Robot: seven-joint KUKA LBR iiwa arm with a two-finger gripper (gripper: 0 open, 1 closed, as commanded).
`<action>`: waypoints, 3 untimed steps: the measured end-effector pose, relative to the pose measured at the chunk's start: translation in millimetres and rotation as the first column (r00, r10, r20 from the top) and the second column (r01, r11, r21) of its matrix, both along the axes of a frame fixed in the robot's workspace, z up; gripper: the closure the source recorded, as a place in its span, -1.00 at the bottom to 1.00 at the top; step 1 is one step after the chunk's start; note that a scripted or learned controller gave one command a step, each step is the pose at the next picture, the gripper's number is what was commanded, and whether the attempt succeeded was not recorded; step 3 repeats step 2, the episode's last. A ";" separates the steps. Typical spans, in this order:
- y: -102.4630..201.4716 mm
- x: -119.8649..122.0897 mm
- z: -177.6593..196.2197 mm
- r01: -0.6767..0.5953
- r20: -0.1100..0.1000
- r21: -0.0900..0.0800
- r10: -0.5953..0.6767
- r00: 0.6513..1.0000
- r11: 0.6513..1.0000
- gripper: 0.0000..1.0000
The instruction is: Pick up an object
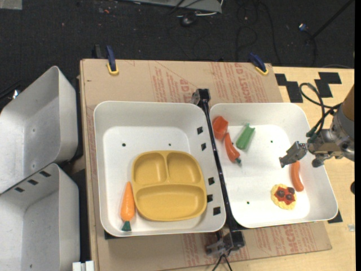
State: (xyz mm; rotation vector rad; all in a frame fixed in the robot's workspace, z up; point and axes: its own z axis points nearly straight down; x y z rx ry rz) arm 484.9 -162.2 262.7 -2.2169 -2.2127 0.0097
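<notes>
Orange sausage (296, 176) just below the spread, empty pincer (302, 154), long axis running toward and away from it.

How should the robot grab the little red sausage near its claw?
Probably across the middle of the sausage, coming straight down from above. It lies flat and long, running up-down in the right bin, so fingers should close on its narrow sides. The gripper hangs just above it.

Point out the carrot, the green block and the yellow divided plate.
carrot (128, 202), camera view, middle of its orange body.
green block (245, 136), camera view, centre of its top face.
yellow divided plate (169, 201), camera view, floor of its big compartment.
</notes>
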 end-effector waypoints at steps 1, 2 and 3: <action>0.4 2.1 5.1 -0.003 0.011 -0.002 0.003 1.000 1.000 -1.00; 4.4 -4.3 -40.9 -0.001 0.007 -0.001 0.001 1.000 1.000 -1.00; 4.4 -4.3 -40.9 -0.001 0.007 -0.001 0.001 1.000 1.000 -1.00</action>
